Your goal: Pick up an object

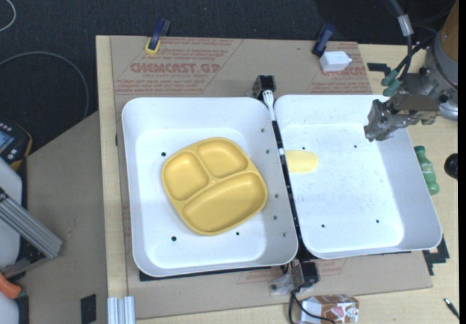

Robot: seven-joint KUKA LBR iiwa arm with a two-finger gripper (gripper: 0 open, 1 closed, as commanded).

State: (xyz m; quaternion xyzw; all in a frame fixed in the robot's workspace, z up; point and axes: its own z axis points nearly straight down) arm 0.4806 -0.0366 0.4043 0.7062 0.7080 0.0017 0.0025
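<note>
One glossy three-compartment yellow plate (213, 185) (rounded, moulded plastic) in smooth white bin (138, 140).

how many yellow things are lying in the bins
2: a yellow divided plate in the left bin, and a small pale yellow piece at the right bin's left edge.

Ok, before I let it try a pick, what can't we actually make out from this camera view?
- Gripper, camera view: too small and dark to tell its finger state or whether it holds anything.
- Arm: cut off by the right edge.
- Small yellow object in the right bin: too blurred to identify.
- Green item beside that bin: too small to identify.
</note>
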